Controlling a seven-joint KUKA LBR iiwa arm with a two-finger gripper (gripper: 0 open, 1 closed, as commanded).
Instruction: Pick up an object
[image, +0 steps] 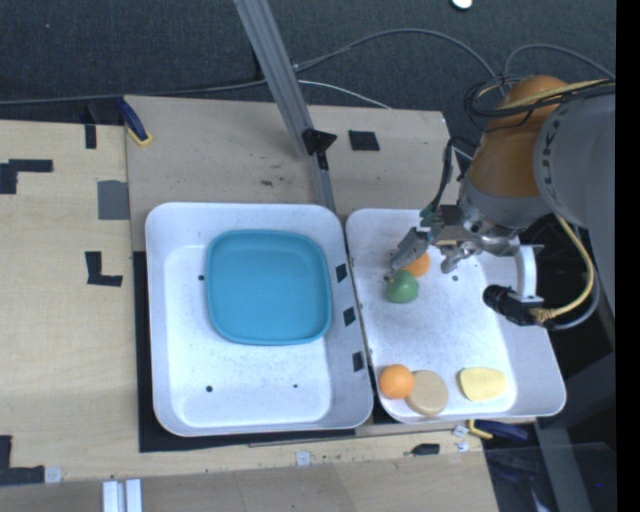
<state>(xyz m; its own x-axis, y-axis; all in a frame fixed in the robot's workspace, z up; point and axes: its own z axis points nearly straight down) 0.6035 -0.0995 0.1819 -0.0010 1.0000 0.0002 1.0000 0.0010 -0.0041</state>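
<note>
Reaching in from the right, the grey arm (560, 150) hangs its pincer (430, 252) over the upper part of the right bin (450, 320), near the rim shared with the left bin (170, 330). Its fingers are spread, one slanting down toward a green ball (402, 290) and a small orange piece (419, 265) just beside it; nothing sits between them. Both things lie close to that bin's left wall, leaving little room on that side. The bin's middle stretch is bare white floor, open on all sides. Along its lower edge sit an orange ball (396, 381), a tan round piece (428, 392) touching it, and a yellow piece (482, 383) a little apart to the right. A blue plate (268, 287) fills the upper half of the left bin, with bare floor below it. Both bins rest on the wooden table (60, 330).
</note>
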